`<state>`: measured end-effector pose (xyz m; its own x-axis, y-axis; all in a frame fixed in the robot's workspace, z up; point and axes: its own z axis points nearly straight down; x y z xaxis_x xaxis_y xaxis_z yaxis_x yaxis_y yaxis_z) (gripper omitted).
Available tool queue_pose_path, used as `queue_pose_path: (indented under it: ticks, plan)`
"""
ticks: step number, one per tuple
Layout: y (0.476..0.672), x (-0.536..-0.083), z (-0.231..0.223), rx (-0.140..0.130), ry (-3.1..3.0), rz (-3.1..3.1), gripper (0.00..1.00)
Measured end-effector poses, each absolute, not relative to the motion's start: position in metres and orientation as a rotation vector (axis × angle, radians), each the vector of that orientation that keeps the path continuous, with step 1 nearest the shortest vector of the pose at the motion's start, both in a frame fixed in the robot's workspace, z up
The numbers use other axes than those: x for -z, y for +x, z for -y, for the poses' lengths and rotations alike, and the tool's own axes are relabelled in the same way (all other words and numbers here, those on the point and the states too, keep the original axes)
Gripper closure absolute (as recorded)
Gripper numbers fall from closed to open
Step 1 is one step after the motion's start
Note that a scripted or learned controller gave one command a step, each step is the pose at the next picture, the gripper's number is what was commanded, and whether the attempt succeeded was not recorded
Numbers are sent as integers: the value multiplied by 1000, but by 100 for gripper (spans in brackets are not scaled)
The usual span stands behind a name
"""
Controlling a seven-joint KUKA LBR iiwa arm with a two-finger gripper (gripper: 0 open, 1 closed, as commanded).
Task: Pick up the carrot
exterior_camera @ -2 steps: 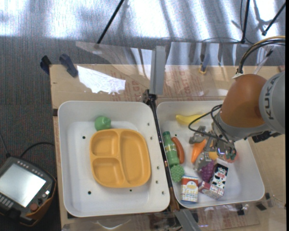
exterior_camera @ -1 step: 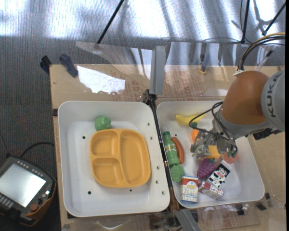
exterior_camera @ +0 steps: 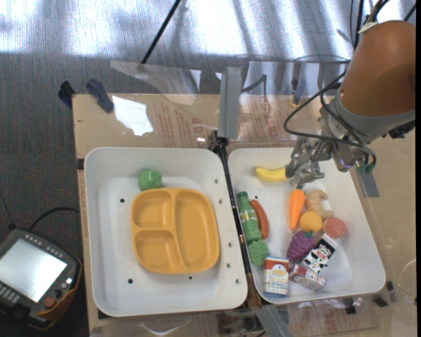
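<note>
The orange carrot [exterior_camera: 295, 208] lies lengthwise in the right bin [exterior_camera: 368, 248], its leafy end pointing toward the back. Touching it on the right are a beige knobbly piece [exterior_camera: 316, 199] and an orange fruit [exterior_camera: 310, 222]. My gripper [exterior_camera: 304, 177] hangs just above the carrot's far end, beside a yellow banana [exterior_camera: 271, 174]. It is open, with nothing between its fingers. The grey wrist with its orange band [exterior_camera: 379, 65] and cables rise to the upper right.
The right bin also holds a green bottle [exterior_camera: 248, 215], a red sausage [exterior_camera: 261, 220], purple grapes [exterior_camera: 299, 245], a pink fruit [exterior_camera: 335, 227], a bumpy green item [exterior_camera: 258, 251] and two cartons [exterior_camera: 275, 274]. The left bin [exterior_camera: 102, 258] has a yellow divided plate [exterior_camera: 175, 229] and a green toy [exterior_camera: 149, 180].
</note>
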<state>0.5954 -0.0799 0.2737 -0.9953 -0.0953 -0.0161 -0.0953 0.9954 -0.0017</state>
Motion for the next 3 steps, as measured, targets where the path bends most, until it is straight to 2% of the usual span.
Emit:
queue_pose_path:
  ticks: [1,2,3]
  plan:
    - [479,-180,98,-7,-661,-3077,100]
    - [501,-378,37,4,-583,-3072,100]
    - [501,-216,43,-9,-1139,-2935,100]
